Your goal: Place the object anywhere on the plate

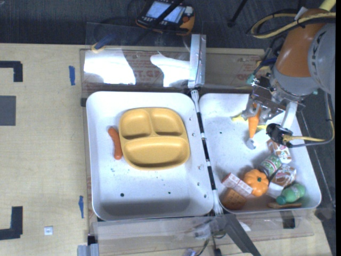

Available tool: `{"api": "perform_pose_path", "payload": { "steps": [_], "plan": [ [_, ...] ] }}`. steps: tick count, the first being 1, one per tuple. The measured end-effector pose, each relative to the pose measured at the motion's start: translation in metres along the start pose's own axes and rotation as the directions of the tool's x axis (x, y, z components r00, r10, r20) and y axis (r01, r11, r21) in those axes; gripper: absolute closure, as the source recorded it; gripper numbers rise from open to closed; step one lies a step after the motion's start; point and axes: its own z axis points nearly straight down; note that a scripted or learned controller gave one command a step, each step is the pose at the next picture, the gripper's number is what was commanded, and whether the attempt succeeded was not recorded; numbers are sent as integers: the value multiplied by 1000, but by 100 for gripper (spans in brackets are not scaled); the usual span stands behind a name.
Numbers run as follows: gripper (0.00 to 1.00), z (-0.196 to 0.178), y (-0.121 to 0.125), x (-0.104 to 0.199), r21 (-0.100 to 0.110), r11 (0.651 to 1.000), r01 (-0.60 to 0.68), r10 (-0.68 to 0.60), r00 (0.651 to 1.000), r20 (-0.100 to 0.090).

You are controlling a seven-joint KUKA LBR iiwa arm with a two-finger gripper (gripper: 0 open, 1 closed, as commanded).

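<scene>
A yellow divided plate (153, 137) lies in the left bin (101, 185). Over the upper part of the right bin (224, 111), my gripper (252, 128) points down from the arm's orange-banded wrist. Between its fingers sits a small orange carrot (253, 123), and the gripper is shut on it. The carrot hangs above the bin floor, well to the right of the plate and across the divider between the bins.
A red-orange sausage (115, 143) lies just left of the plate. The right bin's lower half holds a small pumpkin (257, 181), a can (272, 164), a red and white packet (236, 183) and a green item (292, 193). A yellow cable (306, 139) trails from the wrist.
</scene>
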Motion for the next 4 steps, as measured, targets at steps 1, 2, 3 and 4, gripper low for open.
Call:
{"api": "perform_pose_path", "payload": {
  "steps": [1,2,3,4],
  "plan": [
    [100,15,11,72,-5,997,80,-80,997,-1],
    [100,-35,-2,144,-7,932,363,-363,932,1],
    [100,67,-35,213,6,853,522,-522,853,-1],
    [0,65,-32,212,-1,854,521,-521,854,1]
  ]
}}
